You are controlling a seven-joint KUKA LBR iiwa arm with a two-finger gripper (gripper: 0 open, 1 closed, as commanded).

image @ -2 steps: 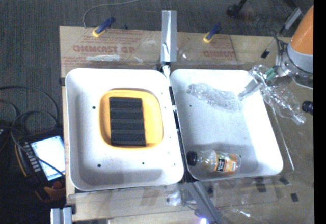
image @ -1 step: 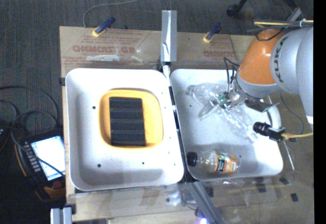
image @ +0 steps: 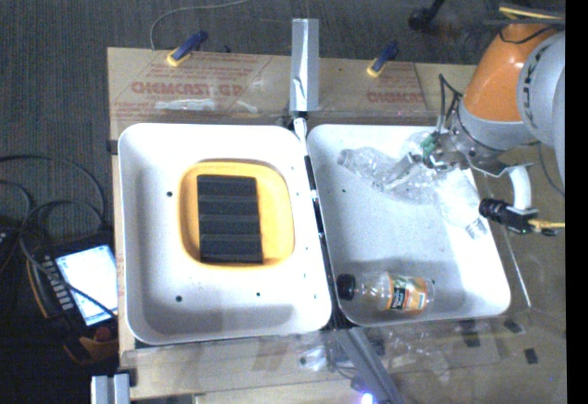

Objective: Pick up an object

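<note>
Reaching in from the right, the arm [image: 514, 85] hangs over the far right corner of the right bin [image: 478, 297], its orange band above the bin's right rim. The gripper [image: 439, 151] sits low among crumpled clear plastic [image: 395, 171] near the bin's far edge, and whether it is clenched or released I cannot tell; the plastic and wrist parts blur together there. That crumpled plastic spreads from the middle of the far edge toward the right rim, with another clear piece [image: 459, 205] just beside it along the right side. A bottle [image: 386, 291] with a black cap and orange label lies on its side along the near edge of the same bin, well apart from the gripper. In the left bin [image: 147, 237], a yellow tray [image: 237, 214] with a dark ribbed insert rests near the centre. Two blue-and-yellow clamps [image: 186, 48] hold the cardboard [image: 211, 90] behind the bins.
</note>
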